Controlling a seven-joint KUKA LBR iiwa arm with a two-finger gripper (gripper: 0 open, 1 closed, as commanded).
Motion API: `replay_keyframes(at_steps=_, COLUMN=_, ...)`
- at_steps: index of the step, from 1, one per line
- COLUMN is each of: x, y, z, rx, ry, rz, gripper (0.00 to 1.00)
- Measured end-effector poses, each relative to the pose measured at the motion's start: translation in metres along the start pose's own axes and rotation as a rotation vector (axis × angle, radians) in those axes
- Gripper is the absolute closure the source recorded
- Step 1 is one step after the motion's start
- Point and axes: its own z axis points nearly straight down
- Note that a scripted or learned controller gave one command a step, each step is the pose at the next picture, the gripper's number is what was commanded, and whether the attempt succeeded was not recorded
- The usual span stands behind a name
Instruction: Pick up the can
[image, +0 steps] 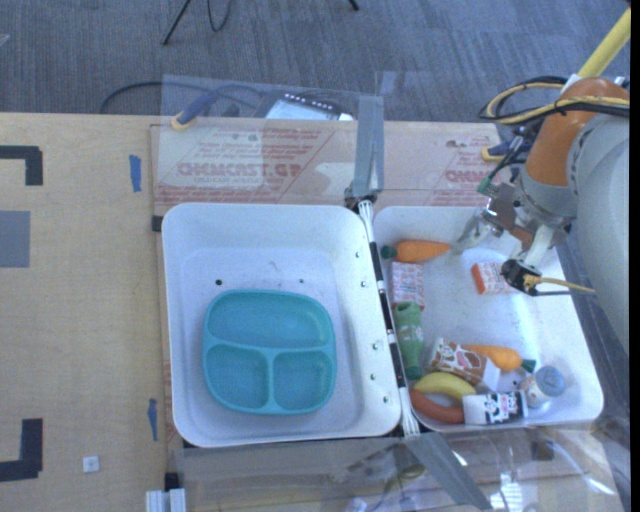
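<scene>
A small red and white can (486, 278) lies in the right bin (572, 330), near its back right part. My gripper (503, 242) hangs just behind and above the can, at the bin's back edge. Its two pale fingers (469, 237) are spread apart and nothing sits between them. The can is not touching the fingers as far as I can tell.
The right bin also holds an orange carrot (423, 250), a red and white packet (407, 283), a green bottle (407, 330), a banana (443, 383), a black and white carton (495, 406) and a blue-grey round thing (550, 380). The left bin (190, 240) bears a teal divided plate (268, 351).
</scene>
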Motion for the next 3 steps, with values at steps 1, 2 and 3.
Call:
replay_keyframes(at_steps=1, x=-0.012, y=0.007, z=-0.001, rx=0.007, ry=0.003, rz=0.347, gripper=0.0)
replay_keyframes(at_steps=2, x=-0.011, y=0.011, z=-0.012, rx=-0.014, ry=0.004, rz=0.343, gripper=1.0)
replay_keyframes(at_steps=3, x=-0.013, y=0.009, z=-0.01, rx=-0.001, ry=-0.003, rz=0.345, gripper=0.0)
